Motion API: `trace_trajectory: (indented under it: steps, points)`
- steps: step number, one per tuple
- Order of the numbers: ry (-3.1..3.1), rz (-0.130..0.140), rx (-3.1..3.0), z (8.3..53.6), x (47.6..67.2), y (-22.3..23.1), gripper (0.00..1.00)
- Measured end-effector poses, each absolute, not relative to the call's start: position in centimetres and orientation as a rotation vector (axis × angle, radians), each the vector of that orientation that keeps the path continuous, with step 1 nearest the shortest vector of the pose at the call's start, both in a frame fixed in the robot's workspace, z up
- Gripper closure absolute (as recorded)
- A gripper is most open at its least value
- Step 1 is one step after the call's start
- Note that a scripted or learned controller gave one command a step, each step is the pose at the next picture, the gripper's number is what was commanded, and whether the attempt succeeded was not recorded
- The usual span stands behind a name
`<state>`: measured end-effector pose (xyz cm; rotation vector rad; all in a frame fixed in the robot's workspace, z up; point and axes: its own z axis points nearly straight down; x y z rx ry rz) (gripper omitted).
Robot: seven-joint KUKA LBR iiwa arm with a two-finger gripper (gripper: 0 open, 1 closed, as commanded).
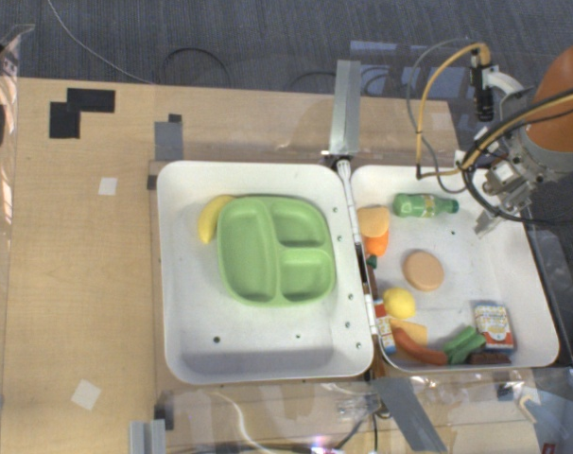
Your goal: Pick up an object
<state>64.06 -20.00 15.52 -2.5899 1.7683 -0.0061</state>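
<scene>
bright, even light from overhead. soft shadows lie inside the left bin (pixel 187 348) near its lower wall and under the green tray (pixel 272 249). pale glare streaks the bench (pixel 78 282) at the left edge and along the bottom. the picture is a bit soft and grainy, with small things blurred.

No legible text or labels.

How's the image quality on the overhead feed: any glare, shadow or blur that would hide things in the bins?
Camera view: lighting is even and soft; the green tray throws a faint shadow on the left bin. Slight glare on the clear sheet at the bench's left edge. Small items in the right bin, such as the green bottle, are slightly soft. The gripper looks blurred.
</scene>
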Motion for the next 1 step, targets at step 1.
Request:
trace_trajectory:
  steps: [1]
  points:
    - [1.633, -0.023, -2.674, 24.67, 65.92, -17.01, 1.0]
